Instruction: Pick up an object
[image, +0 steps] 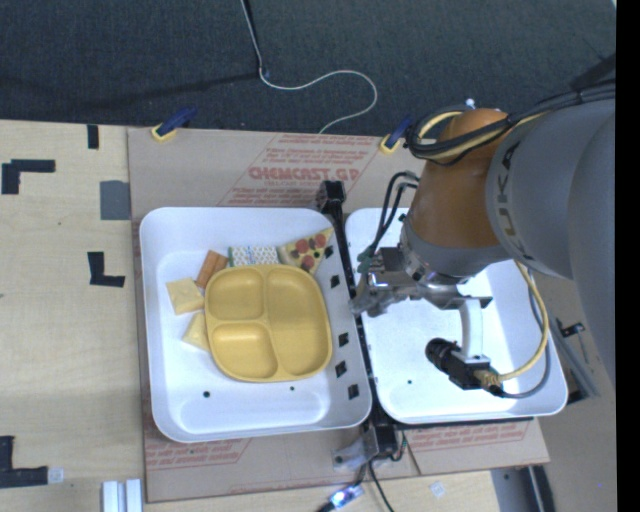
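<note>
As seen from the fixed overhead camera, recorded as follows. Landmark taken: yellow divided plate (268, 322), lying flat in the left bin (160, 390), compartments facing up.

Just left of the plate, against its rim: tan square piece (185, 296). Lower on that same side, partly tucked under the plate's edge: second tan piece (194, 334). Up and left of the plate: orange-brown block (211, 267), tilted. Along the plate's far edge: pale patterned item (254, 256) and multicoloured item (308, 250), both close to the rim.

Right of the plate, past the bins' shared wall: right bin (520, 395), with grey arm (560, 190) and orange band (455, 190) reaching over it. Gripper (385, 285) placed right of the plate, just beyond the shared wall, apart from every object listed. Largely hidden beneath the wrist; degree of opening cannot be told, nor any hold on an object.
</note>
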